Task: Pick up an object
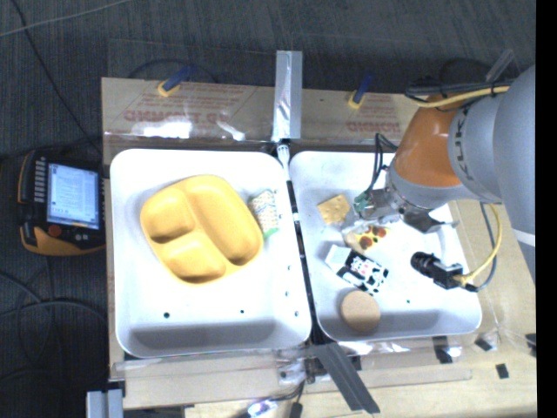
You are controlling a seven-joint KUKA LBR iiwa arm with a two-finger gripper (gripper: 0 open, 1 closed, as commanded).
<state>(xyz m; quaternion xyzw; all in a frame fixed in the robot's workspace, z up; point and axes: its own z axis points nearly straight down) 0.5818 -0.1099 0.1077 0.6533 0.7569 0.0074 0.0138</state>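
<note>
My gripper (372,209) hangs low over the upper middle of the right bin (452,320), below the arm's orange band (428,146). Just under and left of it lie a tan square piece (333,208) and a small pale item with red and yellow spots (365,235). Closer to the front sit a white block (337,255), a black-and-white patterned toy (365,273) and a round tan disc (359,311). The gripper's body hides whatever is directly beneath it.
The left bin (139,320) holds a yellow divided plate (200,226) and a small patterned packet (265,210) by the dividing wall. A black part on a yellow cable (435,268) hangs over the right bin's right side. A handheld pendant (61,200) lies left of the bench.
</note>
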